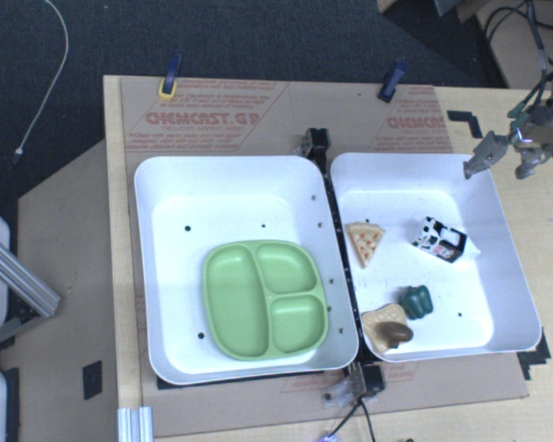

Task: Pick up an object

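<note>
A black-and-white toy (pixel 440 239), patterned like a cow, lies in the right-hand bin (pixel 498 247) toward its far right side, tilted so its long axis runs from upper left to lower right across the bin floor. It is the object nearest the gripper (pixel 509 155), which hangs at the bin's far right corner, above the rim and apart from everything inside; the toy sits below and to the left of it in the camera view, toward the bin's middle. Whether the jaws stand apart or together cannot be told at this size and angle, and nothing can be made out between them.

Three other candidates share the same bin. A waffle-textured wedge (pixel 364 241) lies near the left wall, point downward. A dark teal pepper-shaped toy (pixel 415 301) rests near the front, just beside a tan bread-like piece (pixel 385 329) tucked into the front left corner, the two close enough that they may be touching.

The left-hand bin (pixel 166 247) carries a green divided plate (pixel 265 297), well apart from the arm. Both bins sit side by side on a cardboard-covered surface (pixel 258 109), with a blue clip (pixel 392 81) at its far edge.

Judging from the layout, no pick has yet been made; the likeliest approach is a descent leftward and forward onto the cow-patterned toy, closing across its short side.
</note>
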Tool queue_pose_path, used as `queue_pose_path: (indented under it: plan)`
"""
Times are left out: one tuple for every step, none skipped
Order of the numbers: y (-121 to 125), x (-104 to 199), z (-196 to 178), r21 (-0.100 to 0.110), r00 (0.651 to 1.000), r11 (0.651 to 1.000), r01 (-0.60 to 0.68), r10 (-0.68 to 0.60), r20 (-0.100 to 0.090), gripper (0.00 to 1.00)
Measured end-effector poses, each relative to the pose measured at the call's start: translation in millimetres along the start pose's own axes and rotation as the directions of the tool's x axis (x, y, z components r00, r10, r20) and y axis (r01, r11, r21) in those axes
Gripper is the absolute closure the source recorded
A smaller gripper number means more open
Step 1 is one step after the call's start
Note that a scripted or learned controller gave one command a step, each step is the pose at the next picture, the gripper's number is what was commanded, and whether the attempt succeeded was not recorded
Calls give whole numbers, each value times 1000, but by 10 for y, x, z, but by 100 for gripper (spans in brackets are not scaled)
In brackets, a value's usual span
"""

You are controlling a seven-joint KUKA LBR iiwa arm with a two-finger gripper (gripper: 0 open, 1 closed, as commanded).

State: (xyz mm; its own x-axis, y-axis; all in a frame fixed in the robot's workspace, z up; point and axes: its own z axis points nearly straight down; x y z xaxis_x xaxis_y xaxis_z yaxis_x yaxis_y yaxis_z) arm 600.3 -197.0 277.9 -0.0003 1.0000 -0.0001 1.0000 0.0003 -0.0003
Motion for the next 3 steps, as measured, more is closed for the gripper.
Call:
queue_pose_path:
  plan:
    - [54,42,439,3,1000,1000,1,-1,-1,0]
    - [-18,-29,1011,7,1000,1000,-1,1,-2,0]
    - [3,-31,1627,1,1000,1000,-1,1,-2,0]
